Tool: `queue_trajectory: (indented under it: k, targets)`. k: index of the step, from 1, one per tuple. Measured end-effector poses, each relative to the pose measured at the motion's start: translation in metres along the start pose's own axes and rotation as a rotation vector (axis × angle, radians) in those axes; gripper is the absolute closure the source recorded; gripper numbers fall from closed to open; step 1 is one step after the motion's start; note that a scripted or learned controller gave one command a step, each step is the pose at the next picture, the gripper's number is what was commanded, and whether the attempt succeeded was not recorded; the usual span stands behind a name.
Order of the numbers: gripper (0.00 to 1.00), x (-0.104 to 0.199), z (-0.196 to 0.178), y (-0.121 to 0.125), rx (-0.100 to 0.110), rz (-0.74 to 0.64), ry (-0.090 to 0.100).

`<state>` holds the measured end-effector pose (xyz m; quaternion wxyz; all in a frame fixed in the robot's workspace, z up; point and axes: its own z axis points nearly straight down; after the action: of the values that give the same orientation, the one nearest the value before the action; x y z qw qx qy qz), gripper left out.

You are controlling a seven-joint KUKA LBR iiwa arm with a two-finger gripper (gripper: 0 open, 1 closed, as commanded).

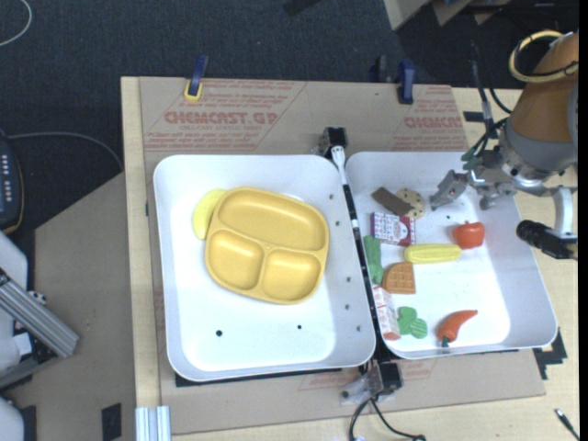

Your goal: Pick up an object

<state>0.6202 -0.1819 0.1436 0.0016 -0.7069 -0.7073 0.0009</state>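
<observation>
Objects for picking lie in the right bin [524, 288]: one tomato [469, 234], one corn cob [432, 254], one chili pepper [457, 323], one waffle [400, 278], one small carton [392, 229], one brown cookie bar [395, 199], plus green pieces [411, 323]. The left bin [184, 246] contains one yellow divided tray [266, 244]. The gripper [464, 191] hovers over the right bin's far edge, fingers spread, holding nothing. The tomato lies just beside it.

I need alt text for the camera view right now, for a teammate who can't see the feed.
Seen from above, the grey arm's tool hovers over the upper part of the right bin, above toy food that includes a tomato, a corn cob and a red chili pepper. The left bin holds a yellow divided tray.
</observation>
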Motion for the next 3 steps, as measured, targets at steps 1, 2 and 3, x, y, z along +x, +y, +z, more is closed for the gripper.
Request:
queue_trajectory:
  k: [1, 2, 3]
  targets:
    - [0.00, 0.001, 0.053, 0.000, 0.001, 0.000, 0.000]
    - [1.00, 0.001, 0.039, 0.001, -0.005, 0.000, -0.002]
    - [1.00, -0.005, -0.004, 0.000, -0.006, 0.001, -0.002]
